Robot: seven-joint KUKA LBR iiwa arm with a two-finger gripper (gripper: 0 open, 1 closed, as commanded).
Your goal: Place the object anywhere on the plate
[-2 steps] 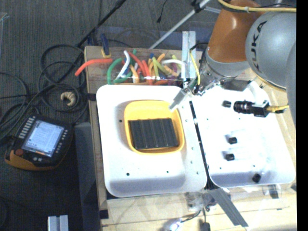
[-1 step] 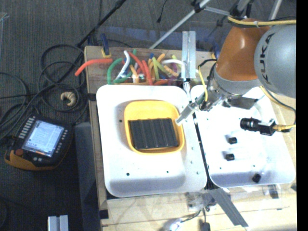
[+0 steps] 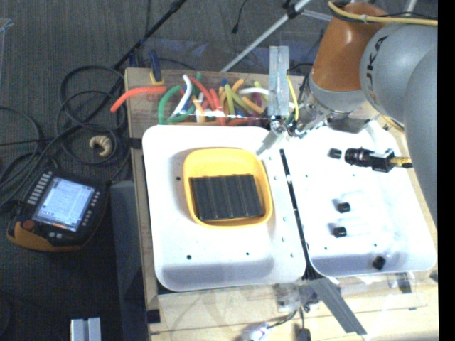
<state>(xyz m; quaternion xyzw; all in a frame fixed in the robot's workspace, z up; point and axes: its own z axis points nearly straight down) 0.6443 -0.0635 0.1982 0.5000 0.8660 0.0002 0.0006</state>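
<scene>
Gripper (image 3: 283,126): poised over the far end of the wall between the two bins. Whether it is spread or closed cannot be told, and nothing is seen held in it.
Object: taken to be the ribbed black slab (image 3: 226,197), though it is left unnamed by the task. It is found to the view's left of the gripper and toward the near edge, laid flat inside the yellow plate (image 3: 220,160).
Long axis: laid across the view, left to right, slightly skewed. The ribs are run crosswise, far to near, and no front end can be made out.
Other candidates: small black pieces (image 3: 343,207) are scattered in the right bin (image 3: 398,212), to the gripper's view-right and nearer. Their axes are too small to be read.
Risk: if the slab is counted as placed, it could be dragged over the rim by a low sweep across the left bin (image 3: 213,261), or the plate itself could be shoved. If a small piece is meant, it could easily be missed or squeezed out, being so small and low.
</scene>
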